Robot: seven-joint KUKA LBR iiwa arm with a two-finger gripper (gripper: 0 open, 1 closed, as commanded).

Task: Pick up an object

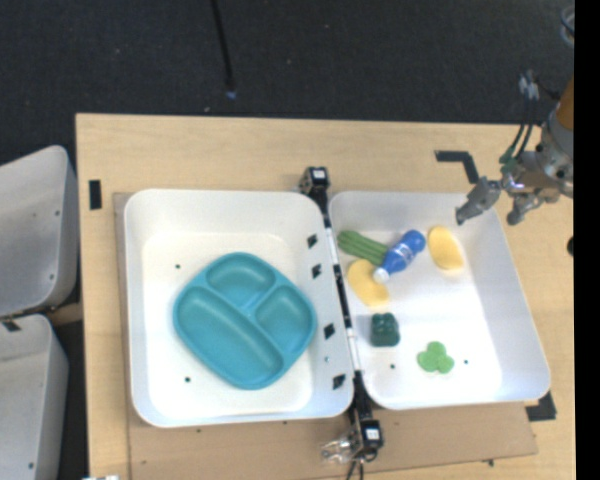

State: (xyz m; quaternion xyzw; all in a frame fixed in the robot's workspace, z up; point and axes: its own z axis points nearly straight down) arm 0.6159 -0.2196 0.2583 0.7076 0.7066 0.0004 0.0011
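The right bin (515, 308) holds several small objects. A blue and white bottle (404, 252) lies tilted in the middle, between a yellow piece (445, 249) on its right and another yellow piece (366, 282) on its lower left. A green stick-like item (359, 243) rests near the bin's left wall. Lower down are a dark green block (383, 329) and a light green lump (436, 359). My gripper (496, 208) hangs over the bin's far right corner, open, with nothing between its fingers, up and to the right of the yellow piece.
A teal divided plate (244, 319) lies in the left bin (145, 268). A black divider with clips (332, 298) runs between the bins. A black bracket (458, 160) sits on the bench behind the right bin. White chairs (25, 238) stand at far left.
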